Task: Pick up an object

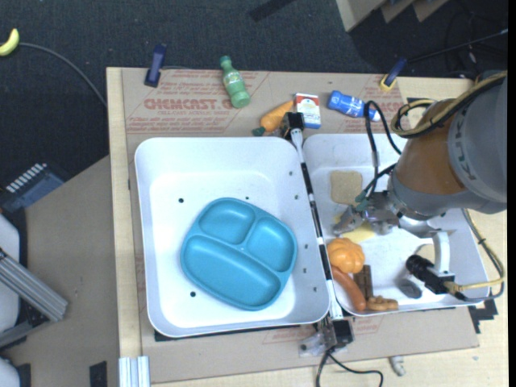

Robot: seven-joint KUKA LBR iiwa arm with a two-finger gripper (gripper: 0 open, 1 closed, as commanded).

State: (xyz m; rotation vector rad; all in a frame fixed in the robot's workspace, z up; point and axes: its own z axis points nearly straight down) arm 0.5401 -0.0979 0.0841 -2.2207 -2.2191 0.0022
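Observation:
My gripper (360,216) is low in the right bin (322,156), near its left wall, and the grey arm with its orange band (427,164) covers the bin's right part. Just under the gripper lies a pale yellow thing (362,234), partly hidden by it. An orange round fruit (347,254) sits just below that. Further forward lie an orange carrot-like piece (351,290) and a brown strip (368,283). A tan square slice (347,186) lies behind the gripper.
The left bin (161,168) holds a blue divided plate (238,252). Behind the bins on the board lie a green bottle (235,83), a small carton (307,110), a blue can (348,103) and an orange toy (276,117).

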